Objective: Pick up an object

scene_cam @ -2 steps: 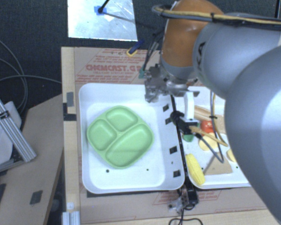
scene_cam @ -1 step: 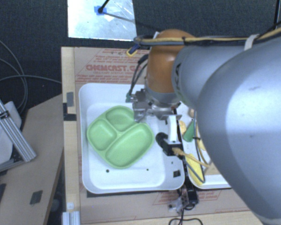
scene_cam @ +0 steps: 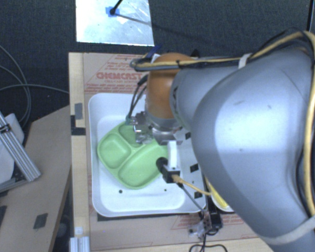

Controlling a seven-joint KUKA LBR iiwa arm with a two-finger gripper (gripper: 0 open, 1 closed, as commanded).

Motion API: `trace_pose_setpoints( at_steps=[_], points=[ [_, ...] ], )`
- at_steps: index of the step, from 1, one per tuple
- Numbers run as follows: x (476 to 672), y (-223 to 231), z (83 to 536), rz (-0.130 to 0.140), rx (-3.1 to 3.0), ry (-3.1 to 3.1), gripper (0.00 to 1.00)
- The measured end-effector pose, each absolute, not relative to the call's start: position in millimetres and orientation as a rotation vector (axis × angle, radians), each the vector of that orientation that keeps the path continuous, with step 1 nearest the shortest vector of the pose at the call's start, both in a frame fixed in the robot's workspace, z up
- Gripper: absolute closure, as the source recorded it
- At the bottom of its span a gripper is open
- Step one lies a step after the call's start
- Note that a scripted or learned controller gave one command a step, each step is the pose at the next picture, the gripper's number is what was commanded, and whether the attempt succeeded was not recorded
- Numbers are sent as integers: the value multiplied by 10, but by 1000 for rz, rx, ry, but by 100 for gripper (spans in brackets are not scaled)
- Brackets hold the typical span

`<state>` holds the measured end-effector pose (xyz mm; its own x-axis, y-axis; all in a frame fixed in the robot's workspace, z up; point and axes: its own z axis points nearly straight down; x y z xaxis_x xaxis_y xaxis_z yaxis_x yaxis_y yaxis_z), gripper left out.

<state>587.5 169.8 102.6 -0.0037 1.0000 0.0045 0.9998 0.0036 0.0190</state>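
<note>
A light green divided plate (scene_cam: 127, 159) lies in the left white bin (scene_cam: 107, 199), tilted toward the bin's middle. The arm reaches in from the right, its orange band (scene_cam: 160, 91) standing over the bin's far side. The gripper (scene_cam: 147, 135) points down at the plate's far right edge, right above or touching it. The wrist body hides the spot where the fingers meet the plate, so contact is unclear.
The big grey arm link (scene_cam: 252, 146) covers the right bin and most of the right half of the view. Cardboard (scene_cam: 115, 72) lies under the bins. A shiny square sheet (scene_cam: 113, 14) sits on the dark floor behind. Cables run along the arm.
</note>
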Motion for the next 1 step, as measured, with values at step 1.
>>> trace_pose_setpoints(
  at_steps=[1],
  points=[
    [5009, 1640, 977, 79, 2198, 2186, 100]
  ],
)
